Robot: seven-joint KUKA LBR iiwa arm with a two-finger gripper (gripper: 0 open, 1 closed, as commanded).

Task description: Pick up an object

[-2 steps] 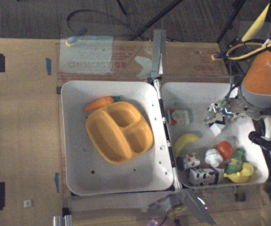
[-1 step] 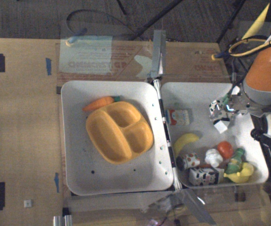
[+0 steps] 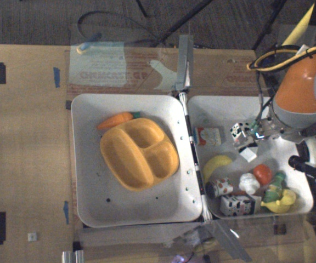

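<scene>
Gripper (image 3: 246,141) above crowded right bin (image 3: 218,106).

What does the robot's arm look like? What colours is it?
The arm is fat and rounded, with a bright orange band and a pale grey part beneath it. Yellow and black cables loop beside it. Down at its gripper there is a small black-and-white patterned block.

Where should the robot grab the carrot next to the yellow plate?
Probably across the carrot's thin orange middle, coming straight down from above. It lies flat in the left bin against the divided plate's back edge, so the pincer could straddle its narrow width, though the plate crowds one side.
</scene>
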